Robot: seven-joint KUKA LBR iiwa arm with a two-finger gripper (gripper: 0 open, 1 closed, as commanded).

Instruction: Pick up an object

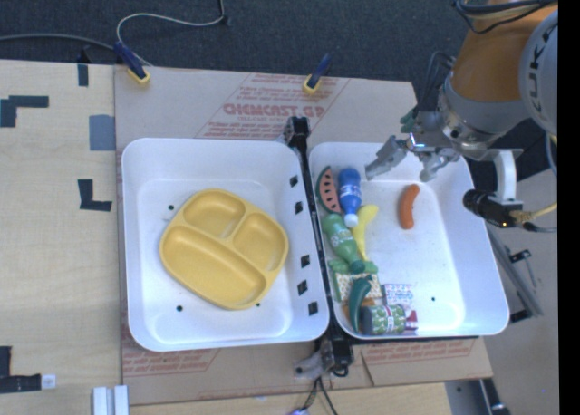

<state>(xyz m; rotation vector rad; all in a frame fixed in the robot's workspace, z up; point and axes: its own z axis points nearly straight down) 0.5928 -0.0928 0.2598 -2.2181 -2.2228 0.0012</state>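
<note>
Sausage point(410, 207) lies alone in the right bin point(471, 268) (easy reach); the pincer point(412, 161) hovers above, fingers apart, empty.

My arm point(507, 51) is grey with an orange band. Both bins are white: the left bin point(145, 250) carries a yellow sectioned tray point(224, 246), the right bin point(471, 286) an orange sausage point(409, 206). Along its left wall lie a blue bottle point(349, 188), a red-and-green watermelon slice point(329, 190), a yellow banana point(363, 227) and green pieces point(343, 243). The bench point(54, 250) is tan cardboard with red lettering.
</note>
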